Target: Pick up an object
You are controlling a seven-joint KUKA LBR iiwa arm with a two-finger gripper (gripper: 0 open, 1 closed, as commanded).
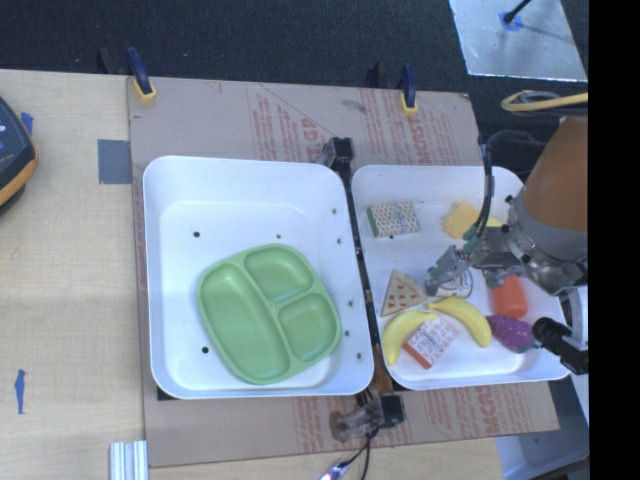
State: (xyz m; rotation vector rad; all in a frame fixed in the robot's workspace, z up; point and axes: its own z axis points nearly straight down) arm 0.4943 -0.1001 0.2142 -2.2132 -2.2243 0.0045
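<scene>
Camera view looks down on 2 white bins side by side on a cardboard sheet. Left bin (170, 193) holds a green divided plate (268, 313) with 3 compartments, lying toward the bin's 6 o'clock side. Right bin (420, 178) holds the small things: a speckled green-grey block (393, 218) toward 11 o'clock, a yellow wedge (460, 219) toward 12 o'clock, a pizza-slice toy (402, 293) near the middle, a banana (437, 321) curving along the 6 o'clock side, and a red-and-white packet (432, 341) lying on the banana's inner curve. An orange-red piece (510, 295) sits toward 3 o'clock, with a purple piece (511, 332) just beside it at its 6 o'clock.

From 3 o'clock the arm (558, 183) reaches over the right bin. Its gripper (447, 270) hangs near the bin's middle, just at 2 o'clock of the pizza-slice toy and above the banana's upper end. Whether the pincer stands apart or together cannot be told; the metal parts blur into one another, and nothing is seen held.
</scene>
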